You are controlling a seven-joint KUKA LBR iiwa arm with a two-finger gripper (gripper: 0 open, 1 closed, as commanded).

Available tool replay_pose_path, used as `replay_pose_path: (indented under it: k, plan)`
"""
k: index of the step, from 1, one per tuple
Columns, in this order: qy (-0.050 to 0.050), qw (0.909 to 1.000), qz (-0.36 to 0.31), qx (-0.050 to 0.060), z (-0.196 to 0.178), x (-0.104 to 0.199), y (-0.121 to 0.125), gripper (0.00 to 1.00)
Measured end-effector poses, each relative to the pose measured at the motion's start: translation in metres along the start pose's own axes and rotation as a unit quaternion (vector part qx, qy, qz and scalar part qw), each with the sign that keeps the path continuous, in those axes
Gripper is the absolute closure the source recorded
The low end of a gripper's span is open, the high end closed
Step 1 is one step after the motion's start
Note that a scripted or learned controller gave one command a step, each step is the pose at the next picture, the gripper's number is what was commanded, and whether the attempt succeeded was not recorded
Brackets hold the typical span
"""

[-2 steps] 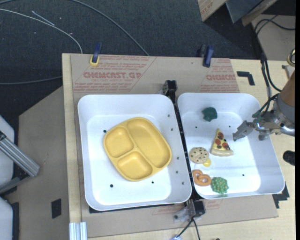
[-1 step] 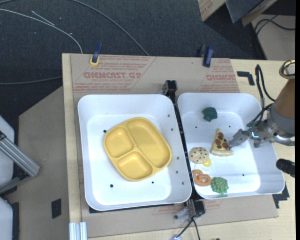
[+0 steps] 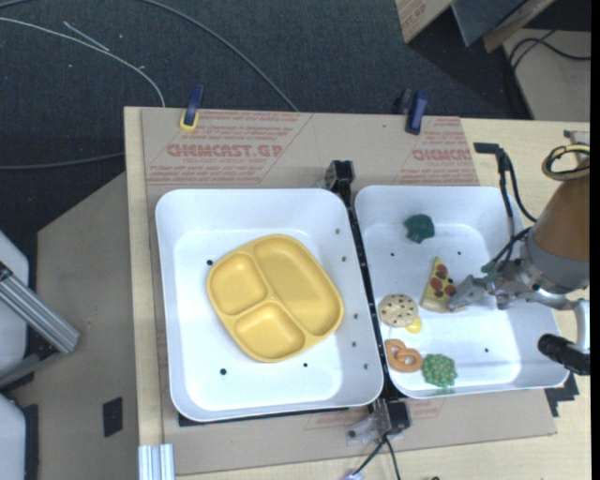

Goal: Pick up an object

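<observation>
Nothing is lifted yet: gripper (image 3: 461, 296) sits low in the right bin (image 3: 487, 361), just beside the pizza slice (image 3: 436, 284). Whether it is spread or closed cannot be told, so the grasp remains ahead.

floor (image 3: 84, 103): dark blue-grey carpet, thin cables across it | desk (image 3: 150, 281): brown board, red print, two blue clamps (image 3: 192, 108) on far edge | cardboard box (image 3: 422, 14) top right

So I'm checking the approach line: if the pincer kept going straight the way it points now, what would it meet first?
The pincer points toward the view's left, and the pizza slice lies right in front of its tip, so it would likely meet that first. Height above the right bin is unclear from this slanted view.
</observation>
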State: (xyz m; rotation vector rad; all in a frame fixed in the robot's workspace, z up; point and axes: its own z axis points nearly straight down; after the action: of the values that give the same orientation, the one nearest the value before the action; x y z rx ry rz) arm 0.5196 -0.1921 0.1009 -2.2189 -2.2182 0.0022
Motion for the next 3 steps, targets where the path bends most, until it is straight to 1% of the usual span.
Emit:
replay_pose_path:
  k: [1, 2, 3]
  plan:
    - [0.001, 1.0, -0.001, -0.002, 0.012, 0.0, 0.002, 0.0]
    - [0.0, 1.0, -0.001, -0.006, 0.001, 0.001, 0.004, 1.0]
    - [-0.002, 1.0, 0.0, -0.003, -0.044, -0.008, 0.005, 1.0]
